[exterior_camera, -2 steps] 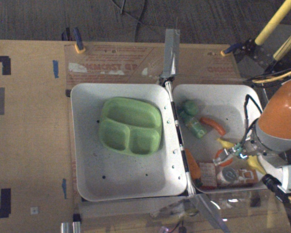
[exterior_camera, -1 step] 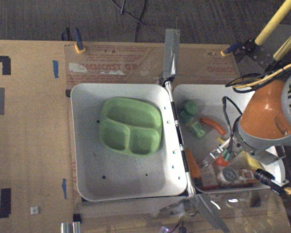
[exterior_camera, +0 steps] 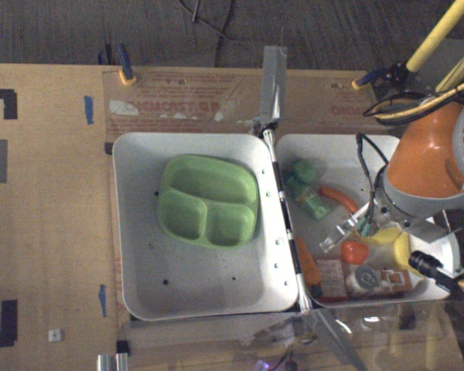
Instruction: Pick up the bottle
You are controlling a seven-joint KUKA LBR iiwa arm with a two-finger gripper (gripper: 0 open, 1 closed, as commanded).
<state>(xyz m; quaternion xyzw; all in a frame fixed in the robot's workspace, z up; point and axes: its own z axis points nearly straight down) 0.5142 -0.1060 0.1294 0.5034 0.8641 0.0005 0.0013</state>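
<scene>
The right bin (exterior_camera: 417, 147) holds a jumble of small things. A green bottle-shaped object (exterior_camera: 301, 171) lies near its upper left corner, beside the wall between the bins. A yellow rounded object (exterior_camera: 393, 243), possibly a squeeze bottle, lies at the right under the arm. My gripper (exterior_camera: 348, 234) hangs low over the middle of this bin, just above a red tomato-like piece (exterior_camera: 354, 252) and left of the yellow object. It is well below and right of the green one. I see nothing clearly held.
The left bin (exterior_camera: 135, 230) carries a green divided plate (exterior_camera: 207, 201). Around the gripper lie a green block (exterior_camera: 317, 205), two orange carrots (exterior_camera: 339, 199) (exterior_camera: 308, 262), a small box (exterior_camera: 332, 279) and a can (exterior_camera: 365, 277). The orange-banded arm (exterior_camera: 425, 161) covers the bin's right side.
</scene>
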